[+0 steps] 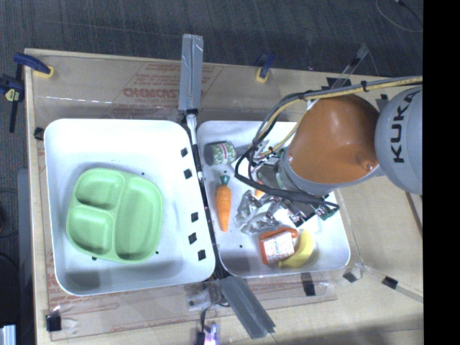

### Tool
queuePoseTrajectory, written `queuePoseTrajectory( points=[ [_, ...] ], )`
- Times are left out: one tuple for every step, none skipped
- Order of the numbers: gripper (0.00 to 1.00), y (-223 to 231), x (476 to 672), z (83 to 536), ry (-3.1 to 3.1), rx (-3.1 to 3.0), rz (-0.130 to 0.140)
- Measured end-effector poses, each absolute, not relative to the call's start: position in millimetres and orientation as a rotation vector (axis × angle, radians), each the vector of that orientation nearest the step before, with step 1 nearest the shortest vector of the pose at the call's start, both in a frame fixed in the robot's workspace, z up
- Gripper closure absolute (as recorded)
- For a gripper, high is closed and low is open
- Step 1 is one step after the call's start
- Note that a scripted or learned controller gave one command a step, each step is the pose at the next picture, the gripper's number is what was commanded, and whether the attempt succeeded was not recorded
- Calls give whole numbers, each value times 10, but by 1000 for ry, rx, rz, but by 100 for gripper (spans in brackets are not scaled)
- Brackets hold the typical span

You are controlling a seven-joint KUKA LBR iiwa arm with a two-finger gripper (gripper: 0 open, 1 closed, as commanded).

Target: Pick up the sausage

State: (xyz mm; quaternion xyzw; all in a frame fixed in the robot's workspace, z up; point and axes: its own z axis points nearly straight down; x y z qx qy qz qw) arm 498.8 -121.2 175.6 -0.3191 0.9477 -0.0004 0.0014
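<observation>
Gripper (260, 210) low in right bin (338, 254), grip state impossible to tell. Beside it: carrot (223, 204), small can (221, 152), orange packet (277, 245), banana (305, 250). Sausage possibly hidden under arm (334, 146). Green tray (115, 214) in left bin (57, 142).

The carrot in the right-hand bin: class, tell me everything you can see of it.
The carrot is orange with a small green top, smooth and plastic-looking like toy food. It lies flat on the floor of the right bin, close to that bin's left wall, green end toward the bin's far side and narrow tip toward the near side. It looks whole. The crinkled silver packet lies just to its right, close or touching; I cannot tell which. The hand is beyond the packet, not on the carrot.
</observation>
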Motion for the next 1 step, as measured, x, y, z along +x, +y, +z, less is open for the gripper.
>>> queuePoseTrajectory(
  points=[
    [100,-1983,4892,1060,2929,-1138,3]
  ],
)
